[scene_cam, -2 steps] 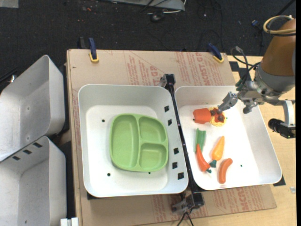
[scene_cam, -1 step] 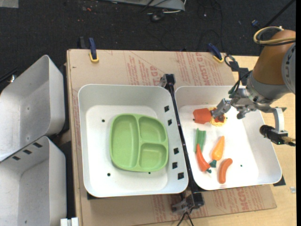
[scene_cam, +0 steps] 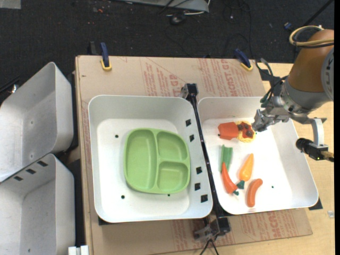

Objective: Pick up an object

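The right bin (scene_cam: 297,158) holds several toy foods. An orange-red piece (scene_cam: 229,130) lies at its upper middle, touching a small yellow and dark piece (scene_cam: 246,133). Lower down lie a green piece (scene_cam: 227,156), a red chili with a green stem (scene_cam: 229,180), an orange carrot-like piece (scene_cam: 246,168) and an orange sausage (scene_cam: 253,192). My gripper (scene_cam: 258,123) hangs at the upper right of that bin, right beside the yellow piece. The wrist above hides the fingertips.
The left bin (scene_cam: 106,142) holds a green divided plate (scene_cam: 157,161). Two more white bins (scene_cam: 32,142) stand off the bench at the far left. Blue and yellow clamps (scene_cam: 105,57) sit on the bench's back edge.
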`<state>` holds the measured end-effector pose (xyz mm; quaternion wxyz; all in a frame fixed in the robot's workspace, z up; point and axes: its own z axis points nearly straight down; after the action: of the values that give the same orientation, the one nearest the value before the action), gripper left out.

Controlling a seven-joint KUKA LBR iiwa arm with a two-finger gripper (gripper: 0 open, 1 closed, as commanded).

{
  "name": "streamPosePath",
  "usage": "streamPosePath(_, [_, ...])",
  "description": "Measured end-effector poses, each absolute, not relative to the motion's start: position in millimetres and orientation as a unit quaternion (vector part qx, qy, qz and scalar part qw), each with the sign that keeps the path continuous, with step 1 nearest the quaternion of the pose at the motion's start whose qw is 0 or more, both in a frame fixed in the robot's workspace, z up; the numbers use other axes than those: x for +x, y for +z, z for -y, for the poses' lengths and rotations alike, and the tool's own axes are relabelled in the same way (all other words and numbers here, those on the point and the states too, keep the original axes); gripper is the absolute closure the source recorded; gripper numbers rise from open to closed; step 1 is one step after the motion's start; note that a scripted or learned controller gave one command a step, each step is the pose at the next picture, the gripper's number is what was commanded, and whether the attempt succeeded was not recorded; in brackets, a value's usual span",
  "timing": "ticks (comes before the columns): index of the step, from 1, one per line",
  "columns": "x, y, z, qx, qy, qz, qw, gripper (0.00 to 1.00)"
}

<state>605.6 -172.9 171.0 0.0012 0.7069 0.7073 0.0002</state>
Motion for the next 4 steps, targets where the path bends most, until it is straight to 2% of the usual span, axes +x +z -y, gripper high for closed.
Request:
streamPosePath(1, [613.8,227.4,180.3,0.706,0.0013,-0.708,0.003,1.00])
streamPosePath(2, [614.7,249.2,180.3,0.706,0.0009,-0.708,0.002,1.00])
streamPosePath(4, [579.7,236.3,65.6,0.705,-0.0002,-0.710,-0.002,1.00])
